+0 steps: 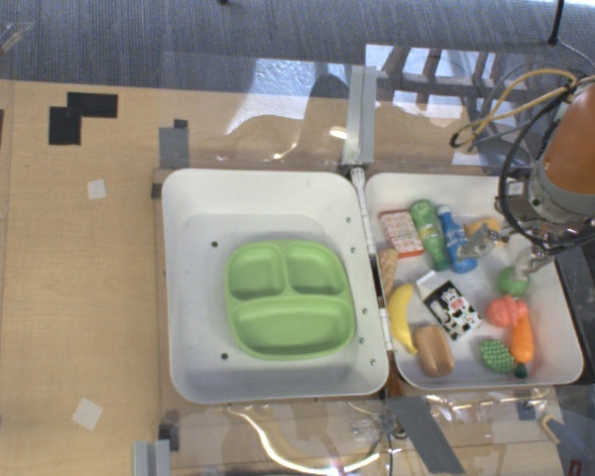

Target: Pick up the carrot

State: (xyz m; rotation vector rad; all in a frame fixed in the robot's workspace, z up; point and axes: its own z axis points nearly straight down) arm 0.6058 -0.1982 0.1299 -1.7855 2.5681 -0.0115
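The arm (580, 152), its smooth orange band rounded like a dome, comes in from the right over the far right corner of the right bin (573, 370). Its gripper (529, 256) hangs over that bin's right side among dark looped cables; whether it is spread or pressed together cannot be told from here.

The carrot (522, 342), a short glossy orange cone with a dark green tip, lies well below the gripper toward the bin's near right corner, apparently touching a soft-looking pink lump (507, 311) above it. A bumpy green piece (495, 354) sits just left of the carrot.

Just under the gripper is a small round green item (514, 284). To the gripper's left stand a blue bottle (459, 241) and a green bottle (431, 232). Farther left and lower lie a curved yellow banana (402, 317), a brown bread roll (434, 350) and a black-and-white patterned card (452, 307).

The left bin (188, 365) holds a matte green divided plate (290, 298) with rounded corners.
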